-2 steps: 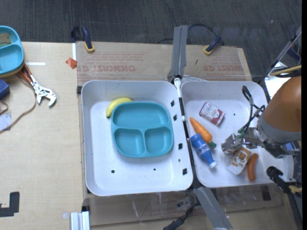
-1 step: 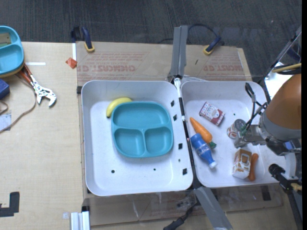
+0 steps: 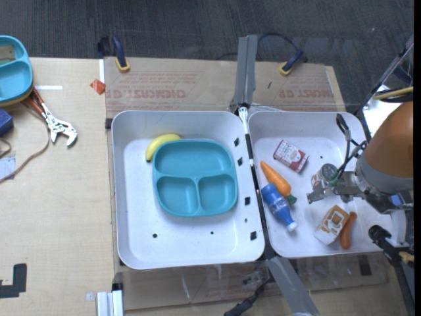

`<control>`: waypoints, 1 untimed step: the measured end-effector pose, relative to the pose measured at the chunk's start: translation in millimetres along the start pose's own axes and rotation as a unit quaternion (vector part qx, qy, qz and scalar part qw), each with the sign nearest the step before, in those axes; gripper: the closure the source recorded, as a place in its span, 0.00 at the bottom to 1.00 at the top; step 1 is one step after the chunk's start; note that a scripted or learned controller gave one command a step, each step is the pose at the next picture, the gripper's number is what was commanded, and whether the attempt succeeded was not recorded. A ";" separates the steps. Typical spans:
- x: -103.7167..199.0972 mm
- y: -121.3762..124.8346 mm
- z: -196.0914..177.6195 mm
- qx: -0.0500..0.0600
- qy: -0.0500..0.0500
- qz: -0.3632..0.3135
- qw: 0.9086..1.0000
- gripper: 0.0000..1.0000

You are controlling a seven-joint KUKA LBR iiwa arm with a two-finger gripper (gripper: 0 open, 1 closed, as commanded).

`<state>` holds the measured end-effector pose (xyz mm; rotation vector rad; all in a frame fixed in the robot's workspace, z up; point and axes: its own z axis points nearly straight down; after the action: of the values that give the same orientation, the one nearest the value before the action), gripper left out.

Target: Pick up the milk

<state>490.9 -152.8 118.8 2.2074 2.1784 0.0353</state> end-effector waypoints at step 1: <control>-12.8 -14.7 27.0 0.023 0.006 -0.018 1.000 0.00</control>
<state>477.2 -165.8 91.3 2.1955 2.2476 -0.0010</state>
